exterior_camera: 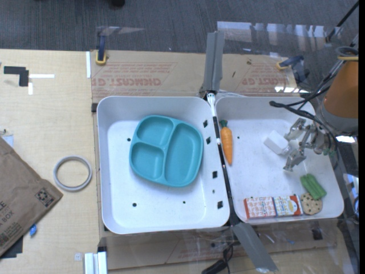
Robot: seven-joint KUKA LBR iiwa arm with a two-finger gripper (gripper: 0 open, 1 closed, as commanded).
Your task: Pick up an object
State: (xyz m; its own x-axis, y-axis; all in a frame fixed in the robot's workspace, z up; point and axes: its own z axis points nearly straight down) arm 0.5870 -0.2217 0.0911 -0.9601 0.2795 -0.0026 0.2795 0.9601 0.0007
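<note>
While the arm reaches in over the right rim of the right bin, its gripper hangs above the middle-right of that bin's floor, metal fingers pointing down and slightly spread with nothing between them. Right bin, contents: one white block lying just beside the gripper on its left, apart from the fingers; one orange carrot with a green top, lying along the left wall; one green oblong piece near the right wall, below the gripper; one round cookie touching the lower end of the green piece, in the lower right corner; one flat printed box along the front wall, its right end just beside the cookie. Left bin, contents: one teal divided plate with three compartments, resting near the middle of the floor, tilted a little. Bench surface to the left of the bins: one grey ring lying flat, well apart from the left bin; one brown cardboard box at the lower left corner. Behind both bins lies a flattened cardboard sheet with red print.
</note>
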